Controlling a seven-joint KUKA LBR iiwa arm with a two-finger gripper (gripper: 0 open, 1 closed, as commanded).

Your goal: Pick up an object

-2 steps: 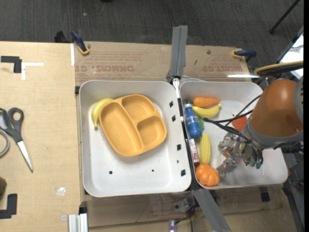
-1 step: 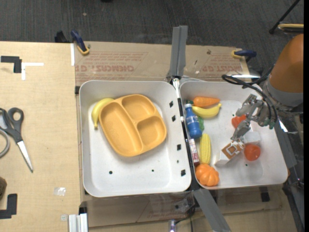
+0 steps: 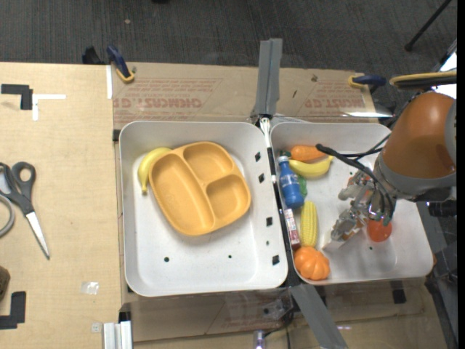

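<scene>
The right bin point(image 3: 407, 267) holds several toy foods along its left wall: a carrot point(image 3: 306, 153), a small banana point(image 3: 312, 168), a blue bottle point(image 3: 290, 184), an ear of corn point(image 3: 309, 222) and an orange pepper point(image 3: 312, 263). A red tomato point(image 3: 378, 230) lies further right, half under the arm. My gripper point(image 3: 349, 220) hangs low over the middle of this bin, just left of the tomato and right of the corn. I see nothing between its fingers.
The left bin point(image 3: 145, 260) carries a yellow divided plate point(image 3: 197, 187) with a banana point(image 3: 149, 164) tucked behind its left edge. Scissors point(image 3: 27, 202) lie on the bench at the far left. A grey post point(image 3: 269, 78) rises behind the bins' shared wall.
</scene>
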